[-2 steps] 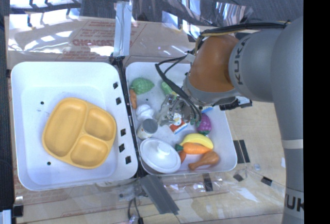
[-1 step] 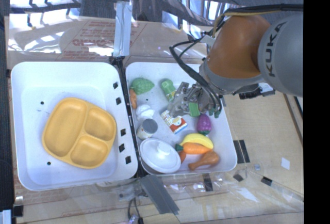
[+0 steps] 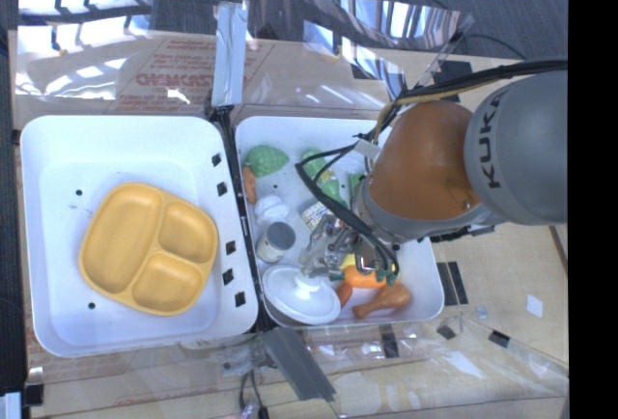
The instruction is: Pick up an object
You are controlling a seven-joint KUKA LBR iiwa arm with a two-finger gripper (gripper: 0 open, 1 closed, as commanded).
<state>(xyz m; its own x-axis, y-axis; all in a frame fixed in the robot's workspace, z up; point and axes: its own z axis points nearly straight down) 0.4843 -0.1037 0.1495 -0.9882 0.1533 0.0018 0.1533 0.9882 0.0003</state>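
You have the gripper [image 3: 328,253] low in the right bin [image 3: 425,284] among a white bowl [image 3: 299,296], orange carrot [image 3: 381,299], green toy [image 3: 266,159] and small jar [image 3: 280,237], grip state indiscernible, nothing seen held; a yellow tray [image 3: 147,246] fills the left bin [image 3: 48,147].

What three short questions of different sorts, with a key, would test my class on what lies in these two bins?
1. True or false: the yellow divided tray lies in the right bin.
2. Which thing lies near the right bin's front edge, beside the white bowl? A) a carrot B) a blue mug C) a book
3. Fill in: the end effector hangs over the ____ bin.

Key
1. False: it lies in the left bin.
2. A: the carrot.
3. right
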